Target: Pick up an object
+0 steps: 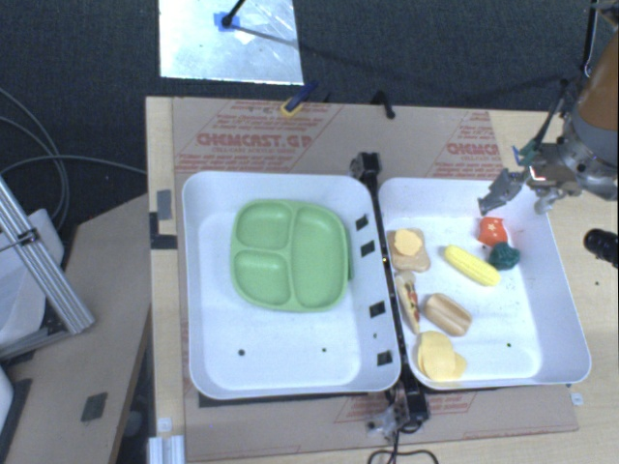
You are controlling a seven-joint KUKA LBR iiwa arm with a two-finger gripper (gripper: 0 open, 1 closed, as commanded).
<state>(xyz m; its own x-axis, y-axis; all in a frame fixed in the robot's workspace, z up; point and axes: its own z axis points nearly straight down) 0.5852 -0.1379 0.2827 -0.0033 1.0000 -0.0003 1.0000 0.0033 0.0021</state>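
Yellow chip [440, 358] sits nearest us; above the tomato [492, 230] the pincer [522, 189] hovers, fingers apart, empty. Approach step; descent needed next.

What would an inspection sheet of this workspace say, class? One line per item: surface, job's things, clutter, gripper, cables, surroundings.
Surface: bench bearing left bin and right bin.
Job's things: in the right bin, corn, red piece, green piece, hot dog, yellow piece, bread, sandwich slice.
Clutter: green tray in the left bin.
Gripper: gripper above the right bin's far edge, holding nothing.
Cables: cables at left.
Surroundings: dark carpet, shiny sheet.
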